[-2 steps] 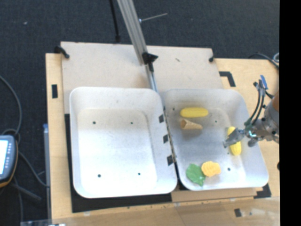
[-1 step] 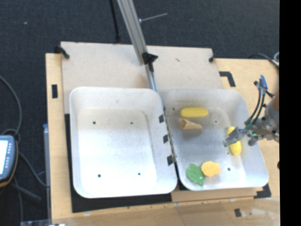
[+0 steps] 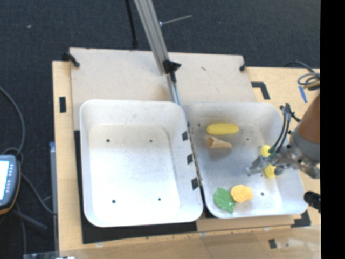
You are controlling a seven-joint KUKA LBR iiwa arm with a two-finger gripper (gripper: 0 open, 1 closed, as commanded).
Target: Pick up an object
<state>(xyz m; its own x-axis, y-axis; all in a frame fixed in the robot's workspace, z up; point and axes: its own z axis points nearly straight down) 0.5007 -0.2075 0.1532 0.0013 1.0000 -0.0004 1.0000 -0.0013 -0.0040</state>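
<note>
The right bin [image 3: 269,117] holds several small objects. A yellow corn-like piece [image 3: 222,129] lies near its back, with a tan cone-shaped piece [image 3: 218,142] just in front of it. Near the front wall, a green piece [image 3: 223,199] touches a round yellow piece [image 3: 241,193]. My gripper [image 3: 263,163] hangs low over the right half of this bin, right of the cone and above the round yellow piece. It carries yellow parts, and nothing is clearly held in it. The grey arm with its orange band [image 3: 310,128] enters from the right.
The left bin [image 3: 135,166] sits beside the right one, with a divider edge [image 3: 191,155] between them. A slanted metal pole [image 3: 153,28] rises from the back of the bench. Cables [image 3: 307,80] lie at the right, and a handheld device [image 3: 6,179] sits at the far left.
</note>
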